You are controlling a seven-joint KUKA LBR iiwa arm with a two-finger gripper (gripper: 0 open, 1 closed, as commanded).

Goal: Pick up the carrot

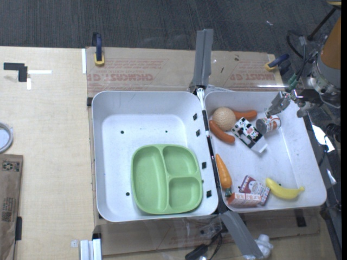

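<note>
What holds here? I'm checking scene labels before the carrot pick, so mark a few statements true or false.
1. The carrot lies in the right bin. True.
2. The green plate sits in the right bin. False: it is in the left bin.
3. The banana lies beside the small carton. True.
4. The gripper is over the plate. False: it is near the right bin's far edge, by the can.

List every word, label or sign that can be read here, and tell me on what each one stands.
"CHEMCAST GP", red print repeated and seen upside down, on the brown sheet behind the bins.
A recycling sign on the brown bag at the left edge; its small print is too blurred to read.
Red carton: label too small to read.
Black-and-white carton: pattern, no legible words.
Can: label unreadable.
</note>
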